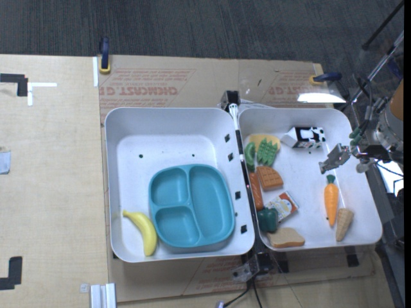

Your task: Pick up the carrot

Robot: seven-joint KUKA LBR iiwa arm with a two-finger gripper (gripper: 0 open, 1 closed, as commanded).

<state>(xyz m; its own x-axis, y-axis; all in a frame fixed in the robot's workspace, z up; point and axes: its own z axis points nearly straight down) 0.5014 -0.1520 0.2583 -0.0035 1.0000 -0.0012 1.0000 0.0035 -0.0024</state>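
2 white bins: left bin [128, 124] w/ 1 teal divided plate [191, 205] and 1 banana [145, 230]. Right bin [302, 113] holds the rest, incl. 1 bread slice [286, 238] and 1 toy cow [307, 137]. 1 carrot [331, 201] in its right part, long axis near-far, green top far, tip near, bare floor to its left. My pincer [336, 156] hangs just beyond the top; can't tell if open.

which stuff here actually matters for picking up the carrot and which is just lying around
For the job:
carrot, right bin
gripper, just above the carrot

Lying about:
banana and teal divided plate, left bin
cone beside the carrot
bread slice
black-and-white cow
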